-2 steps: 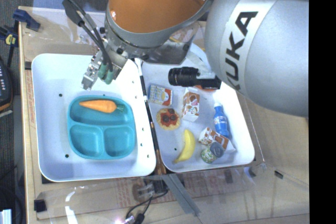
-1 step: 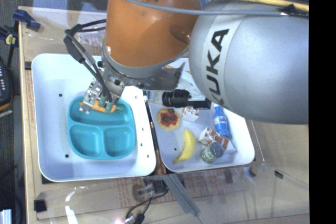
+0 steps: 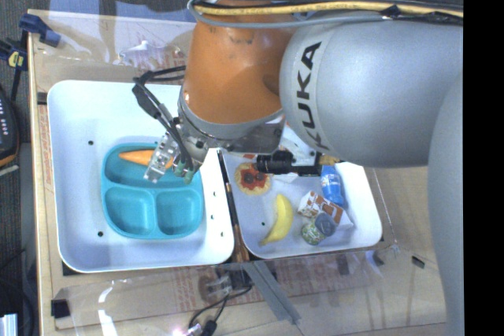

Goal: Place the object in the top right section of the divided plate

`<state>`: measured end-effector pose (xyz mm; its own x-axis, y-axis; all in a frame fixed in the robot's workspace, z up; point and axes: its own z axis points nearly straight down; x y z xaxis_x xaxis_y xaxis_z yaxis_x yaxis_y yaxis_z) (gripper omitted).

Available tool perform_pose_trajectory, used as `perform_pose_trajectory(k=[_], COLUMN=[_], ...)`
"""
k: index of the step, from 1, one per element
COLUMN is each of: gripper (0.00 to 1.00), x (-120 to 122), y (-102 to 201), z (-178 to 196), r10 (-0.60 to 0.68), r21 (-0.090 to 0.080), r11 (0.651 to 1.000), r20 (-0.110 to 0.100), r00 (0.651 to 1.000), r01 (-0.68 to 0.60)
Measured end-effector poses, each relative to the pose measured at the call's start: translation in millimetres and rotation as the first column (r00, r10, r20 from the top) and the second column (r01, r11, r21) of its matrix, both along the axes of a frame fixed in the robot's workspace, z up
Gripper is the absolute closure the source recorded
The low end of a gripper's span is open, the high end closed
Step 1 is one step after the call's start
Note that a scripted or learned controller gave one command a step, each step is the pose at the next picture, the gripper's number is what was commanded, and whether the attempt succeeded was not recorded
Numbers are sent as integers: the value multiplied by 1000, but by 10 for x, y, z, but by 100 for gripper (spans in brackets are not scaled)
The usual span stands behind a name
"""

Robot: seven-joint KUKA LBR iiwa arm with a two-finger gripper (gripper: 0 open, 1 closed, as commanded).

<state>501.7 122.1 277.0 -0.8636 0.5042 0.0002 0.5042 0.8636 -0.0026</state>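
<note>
Grey arm (image 3: 370, 90) overhead, jaws (image 3: 161, 164) (spread unclear) above blue divided plate (image 3: 153, 212), carrot (image 3: 135, 156) beside

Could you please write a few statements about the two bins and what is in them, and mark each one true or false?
1. The blue divided plate sits in the left bin. True.
2. The banana lies on the divided plate. False: it lies in the right bin, beside other small items.
3. An orange carrot-like object lies in the plate's upper section. True.
4. The hand is above the right bin. False: it is over the divided plate, next to the orange object.
5. The plate's two lower sections hold fruit. False: nothing shows in them.
</note>
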Motion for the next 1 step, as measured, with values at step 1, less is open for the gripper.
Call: perform_pose_trajectory(k=[1], gripper=[100], x=[-136], y=[-128], z=[-325], r10=[67], r21=[1], r11=[998], r20=[0], r00=[998], r01=[-67])
